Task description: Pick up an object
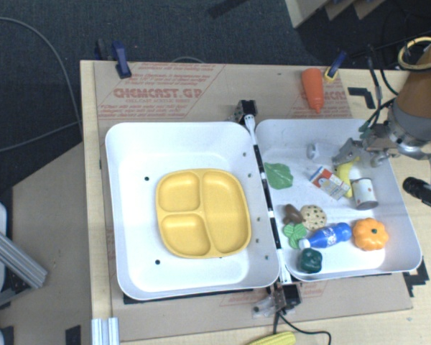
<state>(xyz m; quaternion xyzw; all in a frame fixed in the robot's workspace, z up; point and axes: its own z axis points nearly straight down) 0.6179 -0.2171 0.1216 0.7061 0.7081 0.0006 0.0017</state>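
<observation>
Over the right bin (402,214), the gripper (360,152) hangs low near the far right corner; whether its jaws are spread cannot be told. Just beneath it lie a yellow object (345,172), a small carton (329,182) and a silver can (363,192). Nearer sit an orange pumpkin (368,234), blue bottle (329,236), cookie (313,215) and green leaf (279,175). A yellow divided plate (202,213) rests in the left bin (129,157).

Red print on the brown board (165,88) under the bins reads "CHEMCAST GP" in large letters. Smaller red lines above and below it are too fine to read. More red print near the board's right corner is illegible.
</observation>
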